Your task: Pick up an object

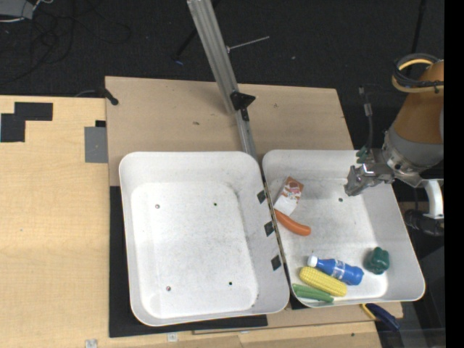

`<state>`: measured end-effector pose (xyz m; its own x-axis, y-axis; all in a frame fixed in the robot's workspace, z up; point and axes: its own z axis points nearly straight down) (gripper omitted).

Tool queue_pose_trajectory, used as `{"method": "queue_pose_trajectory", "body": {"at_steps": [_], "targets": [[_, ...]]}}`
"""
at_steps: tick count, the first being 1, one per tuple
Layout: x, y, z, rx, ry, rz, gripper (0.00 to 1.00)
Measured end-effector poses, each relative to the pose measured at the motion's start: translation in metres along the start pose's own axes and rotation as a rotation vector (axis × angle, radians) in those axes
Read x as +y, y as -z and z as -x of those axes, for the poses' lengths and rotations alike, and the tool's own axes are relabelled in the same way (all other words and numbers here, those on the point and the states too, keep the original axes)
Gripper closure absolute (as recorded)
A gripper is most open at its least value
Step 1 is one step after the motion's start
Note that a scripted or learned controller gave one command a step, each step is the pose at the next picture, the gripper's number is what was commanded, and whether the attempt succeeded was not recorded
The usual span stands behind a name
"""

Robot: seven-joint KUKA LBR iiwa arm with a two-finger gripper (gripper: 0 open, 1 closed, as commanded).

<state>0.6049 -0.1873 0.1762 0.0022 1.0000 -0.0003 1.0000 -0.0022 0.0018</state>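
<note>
Two shallow white bins lie side by side on a wooden bench (290, 114): the left bin (192, 238) and the right bin (395, 223). Taking the right bin as landmark, six loose objects are counted inside it, one of each kind. A small red-and-white packet (289, 195) lies near its left wall, towards the far end. An orange carrot (293, 225) lies just on the near side of the packet, also close to the left wall. A blue bottle with a white cap (336, 269) lies towards the near rim, touching or almost touching a yellow corn cob (323, 282) on its near side. A green pea pod (312, 293) rests against the near rim, just beside the corn. A dark green pepper-like piece (377, 260) sits alone near the right wall.

One gripper (355, 181) hangs over the far right part of the right bin, well apart from all six objects and with nothing seen between its fingers; whether those fingers are spread or closed cannot be told. The grey arm with its orange band (420, 118) enters from beyond the right wall.

Three black clips (269, 228) sit along the seam between the bins. One metal rail (217, 56) slants away from the far left corner of the right bin.
</note>
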Motion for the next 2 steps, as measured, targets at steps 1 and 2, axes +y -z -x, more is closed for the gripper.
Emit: {"method": "queue_pose_trajectory", "body": {"at_steps": [1, 2], "targets": [[0.001, 0.031, 0.001, 0.000, 0.003, 0.000, 1.00], [-0.011, 0.045, -0.050, 0.004, 0.007, -0.004, 1.00]]}}
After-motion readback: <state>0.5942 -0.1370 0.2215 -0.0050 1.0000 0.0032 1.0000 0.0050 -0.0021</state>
